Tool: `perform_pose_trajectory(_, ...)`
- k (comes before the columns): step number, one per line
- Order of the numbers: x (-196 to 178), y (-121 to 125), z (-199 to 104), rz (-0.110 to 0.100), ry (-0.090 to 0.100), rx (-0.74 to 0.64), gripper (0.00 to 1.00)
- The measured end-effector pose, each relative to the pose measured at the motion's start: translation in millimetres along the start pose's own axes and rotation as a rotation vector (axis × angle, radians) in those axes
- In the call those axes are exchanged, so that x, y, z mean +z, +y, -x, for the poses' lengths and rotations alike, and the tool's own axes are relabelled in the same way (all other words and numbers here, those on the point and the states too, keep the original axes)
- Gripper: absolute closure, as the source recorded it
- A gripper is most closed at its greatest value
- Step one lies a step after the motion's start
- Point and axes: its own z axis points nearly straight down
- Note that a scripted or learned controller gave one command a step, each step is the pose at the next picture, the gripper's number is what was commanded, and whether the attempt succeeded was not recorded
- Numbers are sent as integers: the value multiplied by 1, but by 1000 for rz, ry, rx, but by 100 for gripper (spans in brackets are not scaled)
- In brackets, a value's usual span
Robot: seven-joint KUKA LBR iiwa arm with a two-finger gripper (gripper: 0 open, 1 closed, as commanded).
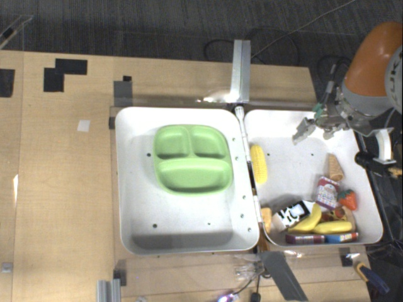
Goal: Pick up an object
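Wooden bench (56,168) bearing two white bins: left bin (135,231) holds a green divided plate (191,158); right bin (286,168) holds a corn cob (258,163), bananas (320,223), ice-cream cone (334,167), possibly a snack packet (327,192). Gripper (320,126) above right bin's far side, fingers spread, holding nothing

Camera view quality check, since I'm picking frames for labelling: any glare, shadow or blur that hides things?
Camera view: a soft shadow darkens the near floor of the left bin; glare on the metal divider post; the small items beside the banana run together, soft; the gripper is slightly blurred, fingers unclear; the green tray reads cleanly.
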Motion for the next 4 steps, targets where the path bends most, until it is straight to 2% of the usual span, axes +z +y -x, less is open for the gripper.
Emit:
perform_pose_trajectory(1,81,1,-40,3,0,-117,0)
perform_pose_trajectory(2,84,-83,-51,11,-3,-134,0)
perform_pose_trajectory(3,83,-124,-54,23,-12,-332,0)
perform_pose_trajectory(4,85,-122,-35,9,4,-16,0)
